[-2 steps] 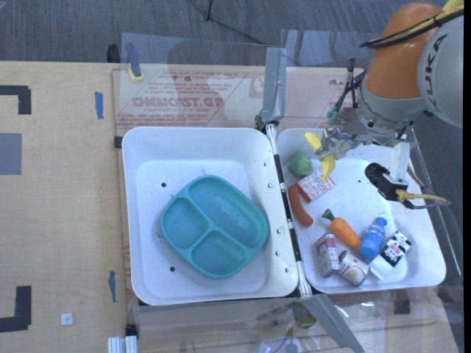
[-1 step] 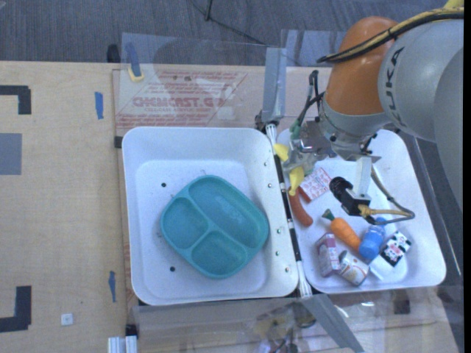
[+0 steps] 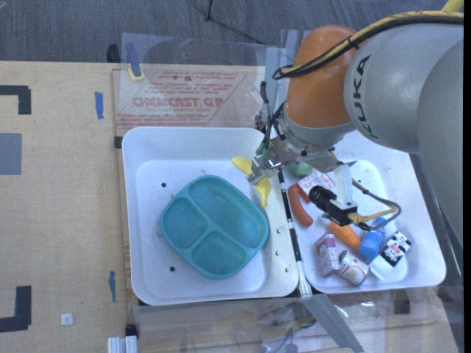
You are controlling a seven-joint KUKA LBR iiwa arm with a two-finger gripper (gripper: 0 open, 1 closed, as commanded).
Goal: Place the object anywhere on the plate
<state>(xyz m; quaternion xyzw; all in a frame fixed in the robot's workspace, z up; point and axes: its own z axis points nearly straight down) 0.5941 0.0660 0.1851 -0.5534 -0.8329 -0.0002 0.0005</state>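
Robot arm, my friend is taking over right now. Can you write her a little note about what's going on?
Gripper: over the left bin's right edge, low; a yellow object sits right at it, grip unclear.
Teal plate: in the left bin, nothing on it.
Right bin: holds the other toys.
Done: nothing placed yet.
Left: get the yellow object onto the plate.

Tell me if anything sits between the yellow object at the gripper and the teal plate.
Nothing visible does. The yellow object lies at the gripper, near the left bin's right wall. Only bare white floor separates it from the teal plate's upper-right rim.
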